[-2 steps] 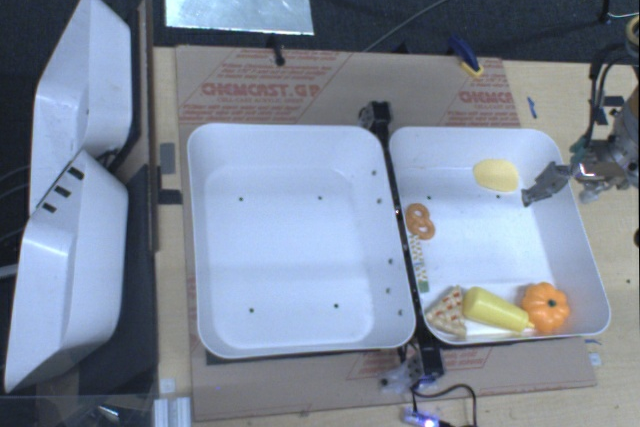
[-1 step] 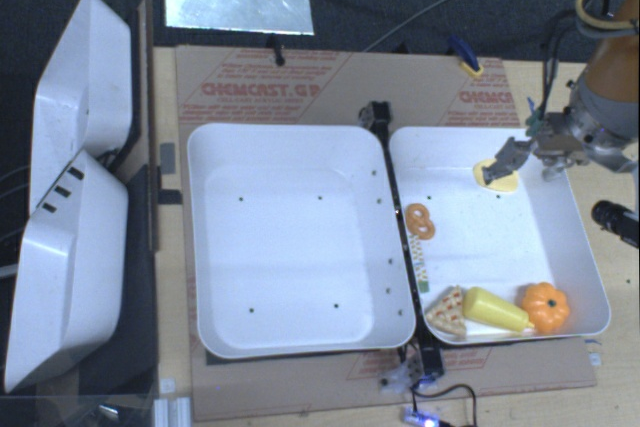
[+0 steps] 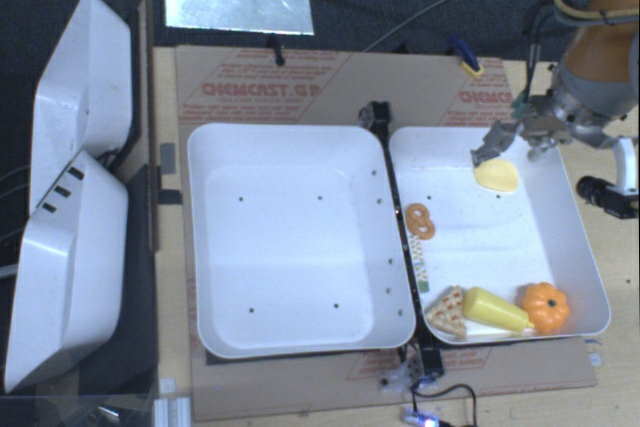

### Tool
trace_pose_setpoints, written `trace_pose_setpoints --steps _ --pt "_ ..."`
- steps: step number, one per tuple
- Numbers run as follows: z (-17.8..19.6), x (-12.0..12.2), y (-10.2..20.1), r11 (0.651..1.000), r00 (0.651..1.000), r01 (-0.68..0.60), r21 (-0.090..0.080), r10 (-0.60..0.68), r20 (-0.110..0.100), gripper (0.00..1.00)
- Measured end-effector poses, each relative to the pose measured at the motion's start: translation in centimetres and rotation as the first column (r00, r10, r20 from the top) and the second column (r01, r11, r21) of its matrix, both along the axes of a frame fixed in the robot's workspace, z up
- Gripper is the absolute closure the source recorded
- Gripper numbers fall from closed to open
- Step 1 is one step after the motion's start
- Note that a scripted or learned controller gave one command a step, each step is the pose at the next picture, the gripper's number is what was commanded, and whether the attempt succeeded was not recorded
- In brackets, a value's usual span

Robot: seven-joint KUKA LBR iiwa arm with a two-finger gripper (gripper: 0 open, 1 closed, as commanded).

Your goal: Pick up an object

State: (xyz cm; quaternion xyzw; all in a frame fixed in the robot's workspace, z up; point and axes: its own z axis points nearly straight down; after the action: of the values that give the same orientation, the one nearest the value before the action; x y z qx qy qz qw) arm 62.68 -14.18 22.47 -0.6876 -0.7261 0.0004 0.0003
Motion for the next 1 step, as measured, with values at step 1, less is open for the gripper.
trace_pose_setpoints --steps 1 --pt "-0.36 -5.33 -6.24 0.998 0.998 0.06 -0.001 -0.06 0.0 0.0"
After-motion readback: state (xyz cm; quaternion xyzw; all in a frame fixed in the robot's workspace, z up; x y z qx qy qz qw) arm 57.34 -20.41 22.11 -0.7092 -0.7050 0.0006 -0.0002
